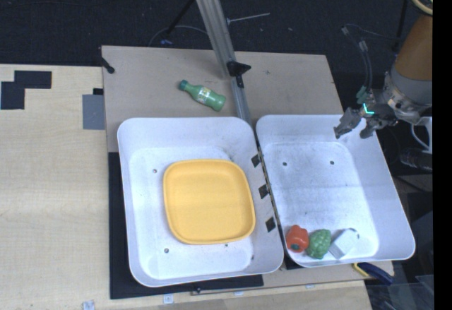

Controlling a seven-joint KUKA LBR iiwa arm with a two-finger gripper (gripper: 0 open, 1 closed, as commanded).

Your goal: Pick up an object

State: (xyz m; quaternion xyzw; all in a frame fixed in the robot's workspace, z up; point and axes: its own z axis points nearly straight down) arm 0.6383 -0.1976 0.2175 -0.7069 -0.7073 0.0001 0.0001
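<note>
A green bottle [202,94] is lying on its side on the bench [282,82], above the left bin [134,181]. A yellow plate [208,200] is sitting flat in the middle of that bin. In the right bin [381,188], a red pepper [297,238], a green vegetable [319,243] and a small grey-white block [340,243] are huddling together in the near corner. The gripper [358,125] is hovering over the right bin's far right corner, well apart from them, its jaws standing spread and holding nothing

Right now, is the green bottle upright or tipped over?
Tipped over. The green bottle lies on its side on the bench, behind the left bin.
</note>
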